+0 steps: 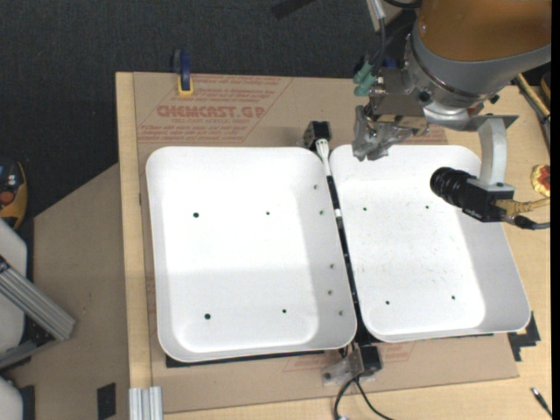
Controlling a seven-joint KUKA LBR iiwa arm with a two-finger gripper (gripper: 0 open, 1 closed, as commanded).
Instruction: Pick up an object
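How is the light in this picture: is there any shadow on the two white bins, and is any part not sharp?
In the camera view, the left bin is brighter across its near half, dimmer across its far half; the right bin looks evenly lit; the gripper above its far rim looks slightly soft.

The arm (477, 33) hangs over the right bin's (490, 313) far edge.

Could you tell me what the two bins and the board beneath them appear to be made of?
The left bin and right bin look like thin moulded plastic: smooth white, faintly glossy, with rounded corners and rolled rims. The board looks like brown cardboard or fibreboard: matte tan with red printed lettering. The exact material is uncertain from this view.
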